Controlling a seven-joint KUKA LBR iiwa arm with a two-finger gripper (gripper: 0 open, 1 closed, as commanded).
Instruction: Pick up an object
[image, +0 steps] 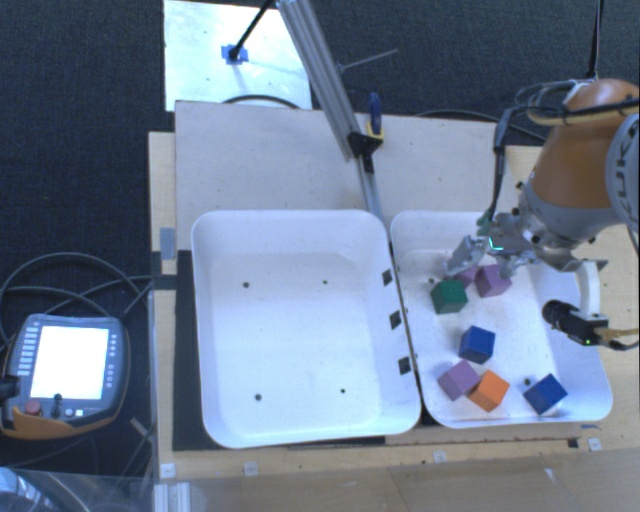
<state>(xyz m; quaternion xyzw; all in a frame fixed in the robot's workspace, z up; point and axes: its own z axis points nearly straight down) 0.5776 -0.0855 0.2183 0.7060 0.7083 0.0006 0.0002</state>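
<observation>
Blocks number six, all in the right bin (600, 400): one green cube (450, 296), two purple cubes (493, 280) (459, 379), two blue cubes (477, 343) (545, 393) and one orange cube (489, 390). The green cube and the upper purple cube lie near the bin's far end, close beside each other. One blue cube sits in the middle of the bin; the lower purple cube and the orange cube touch each other near the front wall, and the second blue cube rests in the front right corner. The left bin (215, 235) stands just beside the right one, their walls touching along the middle. The gripper (480, 256) hangs low over the far end of the right bin, just above the green and upper purple cubes; whether it is wide, narrow or clasping anything I cannot tell, since the metal parts blur together there. The grey arm with its orange band (580, 130) reaches in from the right. One teach pendant (62, 376) with a bright screen lies off the bench to the left, cables looping round it.
</observation>
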